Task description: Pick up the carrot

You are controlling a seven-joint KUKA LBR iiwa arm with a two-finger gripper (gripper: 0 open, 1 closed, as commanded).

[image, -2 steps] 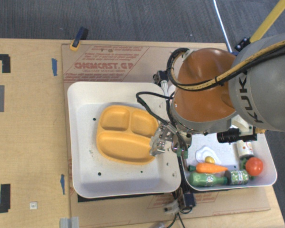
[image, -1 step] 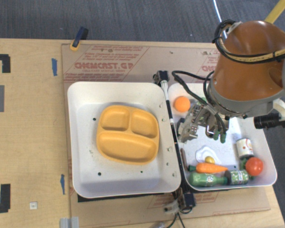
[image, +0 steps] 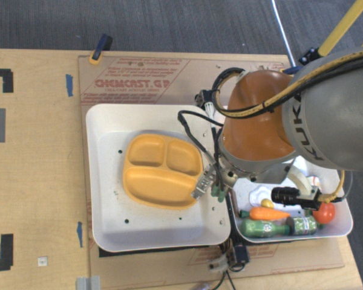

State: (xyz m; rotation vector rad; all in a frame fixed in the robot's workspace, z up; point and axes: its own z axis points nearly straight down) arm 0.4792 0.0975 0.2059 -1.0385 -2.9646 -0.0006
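Note:
The carrot (image: 270, 214), orange and slim, lies in the right bin (image: 345, 225) near its front, pointing left to right. My gripper (image: 206, 185) hangs over the left bin (image: 103, 180), at the right edge of the yellow divided plate (image: 163, 170). It is well left of the carrot, on the other side of the wall between the bins. I see nothing held in it. The arm's large orange and grey body hides much of the right bin.
Beside the carrot in the right bin lie a green bottle (image: 265, 228), a green can (image: 304, 224), a red tomato (image: 325, 212) and a small yellow piece (image: 266, 203). The yellow plate takes up the middle of the left bin.

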